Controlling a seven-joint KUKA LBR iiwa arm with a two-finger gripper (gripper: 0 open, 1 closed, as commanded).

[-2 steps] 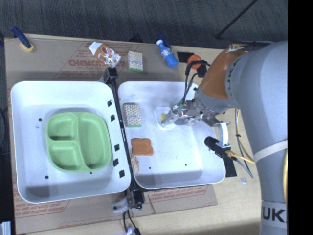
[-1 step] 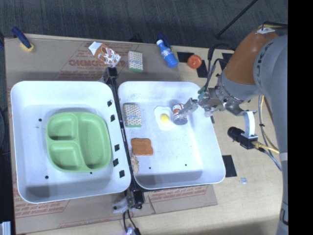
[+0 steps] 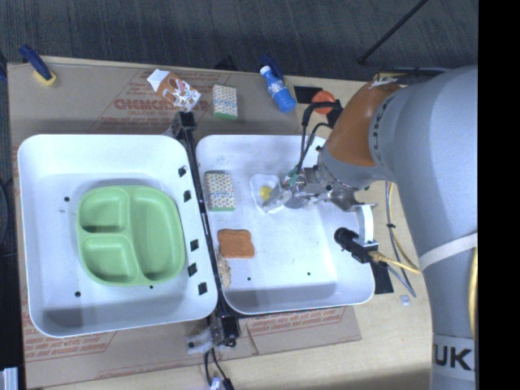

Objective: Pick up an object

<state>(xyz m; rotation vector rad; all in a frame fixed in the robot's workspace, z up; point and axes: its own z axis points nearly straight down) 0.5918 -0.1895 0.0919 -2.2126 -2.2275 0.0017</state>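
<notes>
A robotics lab: KUKA arm [image 3: 422, 161] over two white bins [image 3: 32, 218].

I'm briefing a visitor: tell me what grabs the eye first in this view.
The big grey arm with its orange band fills the right side, its hand low over a yellow and clear item in the right bin. Next comes the green divided plate in the left bin. A brown sponge-like block and a patterned packet lie by the right bin's left wall.
</notes>
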